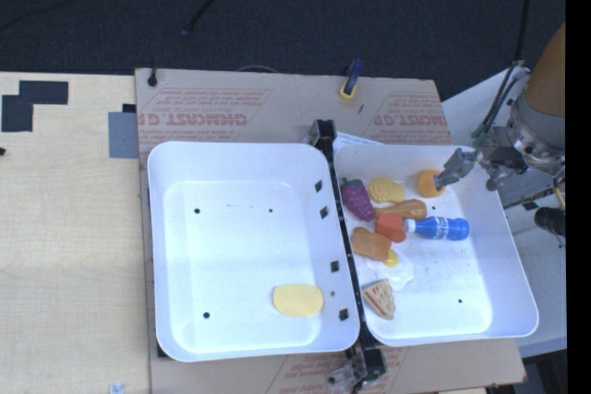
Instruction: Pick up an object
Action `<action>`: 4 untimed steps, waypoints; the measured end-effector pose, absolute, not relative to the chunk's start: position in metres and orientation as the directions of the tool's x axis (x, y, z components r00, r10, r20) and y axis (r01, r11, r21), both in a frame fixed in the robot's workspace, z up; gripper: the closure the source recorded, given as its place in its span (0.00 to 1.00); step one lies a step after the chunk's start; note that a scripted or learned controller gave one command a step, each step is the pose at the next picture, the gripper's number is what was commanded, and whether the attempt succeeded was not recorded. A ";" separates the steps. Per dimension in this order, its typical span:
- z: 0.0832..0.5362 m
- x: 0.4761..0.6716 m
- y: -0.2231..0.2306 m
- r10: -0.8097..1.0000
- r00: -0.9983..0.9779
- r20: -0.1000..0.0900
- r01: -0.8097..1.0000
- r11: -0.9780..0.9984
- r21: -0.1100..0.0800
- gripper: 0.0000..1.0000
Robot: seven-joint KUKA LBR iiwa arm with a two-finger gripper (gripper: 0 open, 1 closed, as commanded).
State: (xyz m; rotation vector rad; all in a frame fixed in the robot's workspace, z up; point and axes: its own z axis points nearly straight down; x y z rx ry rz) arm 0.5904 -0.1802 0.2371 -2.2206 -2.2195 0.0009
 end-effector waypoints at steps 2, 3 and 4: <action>0.098 0.582 -0.215 1.000 0.005 0.001 1.000 -0.005 -0.001 1.00; 0.097 0.582 -0.215 1.000 0.007 0.002 1.000 -0.007 -0.001 0.00; 0.105 0.642 -0.147 1.000 -0.002 0.008 1.000 0.002 -0.019 0.00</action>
